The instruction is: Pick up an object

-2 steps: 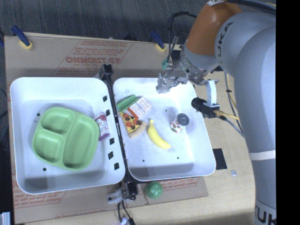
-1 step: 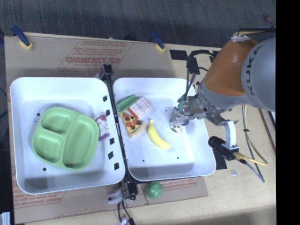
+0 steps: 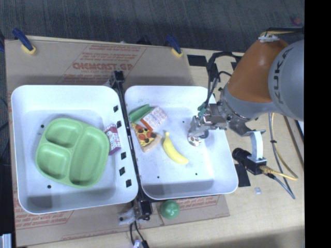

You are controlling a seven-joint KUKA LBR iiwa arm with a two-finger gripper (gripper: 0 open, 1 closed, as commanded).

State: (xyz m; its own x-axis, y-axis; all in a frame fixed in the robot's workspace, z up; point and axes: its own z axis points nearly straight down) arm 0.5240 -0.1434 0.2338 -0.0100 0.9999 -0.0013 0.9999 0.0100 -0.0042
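Small object (image 3: 195, 140), rounded, pale with darker markings, too small for us to identify: it lies in the right bin (image 3: 220, 182), towards that bin's right side, directly under the hand (image 3: 199, 129). Whether the fingers are spread, pressed together or already pinching it, we cannot tell; they are blurred against the object.

Nearest the camera we list a green ball (image 3: 169, 208), outside the bins on the cardboard at the front edge of the surface. Next, in the left bin (image 3: 26, 200), a green divided plate (image 3: 71, 151), with a small wrapped packet (image 3: 113, 138) just beside its right edge. In the right bin, a banana (image 3: 174, 149) lies left of the hand, apart from the small object; further left, a toy pizza slice (image 3: 145, 135), a red-and-white packet (image 3: 154, 118) and a green piece (image 3: 138, 112) are crowded together.

To do this step well, we judge the hand should centre squarely over the small object, close fully before rising, and lift straight up, clear of the banana.
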